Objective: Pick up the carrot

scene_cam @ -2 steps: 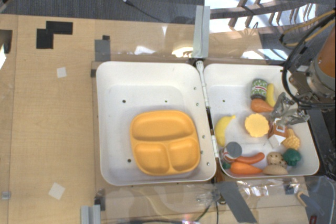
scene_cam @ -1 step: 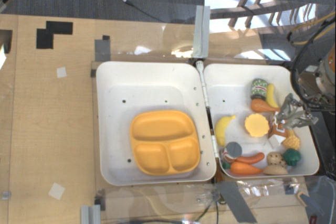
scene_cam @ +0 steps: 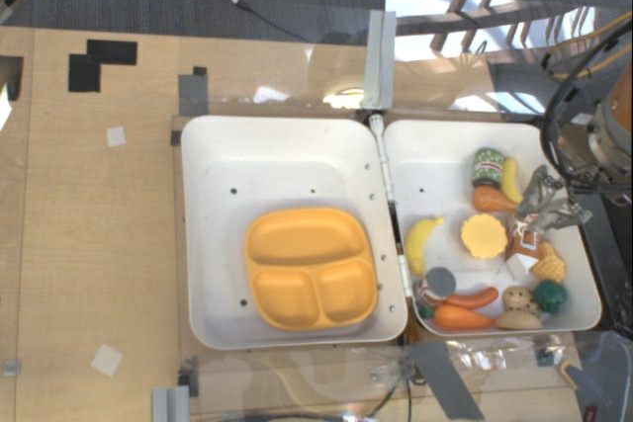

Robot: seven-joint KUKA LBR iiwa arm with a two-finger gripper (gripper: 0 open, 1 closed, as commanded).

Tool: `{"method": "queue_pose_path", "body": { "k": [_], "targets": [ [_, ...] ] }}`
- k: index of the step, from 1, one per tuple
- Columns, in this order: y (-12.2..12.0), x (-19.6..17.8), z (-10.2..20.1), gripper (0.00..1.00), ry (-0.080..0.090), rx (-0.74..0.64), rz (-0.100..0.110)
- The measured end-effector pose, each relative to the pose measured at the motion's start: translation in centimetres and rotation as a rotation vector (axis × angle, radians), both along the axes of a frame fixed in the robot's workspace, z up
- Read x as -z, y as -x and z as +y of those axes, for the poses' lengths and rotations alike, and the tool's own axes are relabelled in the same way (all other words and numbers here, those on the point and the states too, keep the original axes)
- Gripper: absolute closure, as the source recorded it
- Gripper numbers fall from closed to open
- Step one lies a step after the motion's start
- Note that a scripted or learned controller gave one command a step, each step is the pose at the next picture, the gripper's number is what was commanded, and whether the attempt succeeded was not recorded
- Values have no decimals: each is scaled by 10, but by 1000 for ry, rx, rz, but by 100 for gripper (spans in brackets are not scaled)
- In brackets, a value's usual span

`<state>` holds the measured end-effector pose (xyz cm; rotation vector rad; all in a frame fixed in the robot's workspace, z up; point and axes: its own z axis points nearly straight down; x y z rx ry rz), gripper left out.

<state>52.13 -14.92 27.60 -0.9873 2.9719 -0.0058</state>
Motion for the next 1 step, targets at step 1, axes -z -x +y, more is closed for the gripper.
{"method": "queue_pose_path", "body": {
  "k": [1],
  "targets": [
    [-20, 24, -25, 100, 0, 18, 2]
  ]
}}
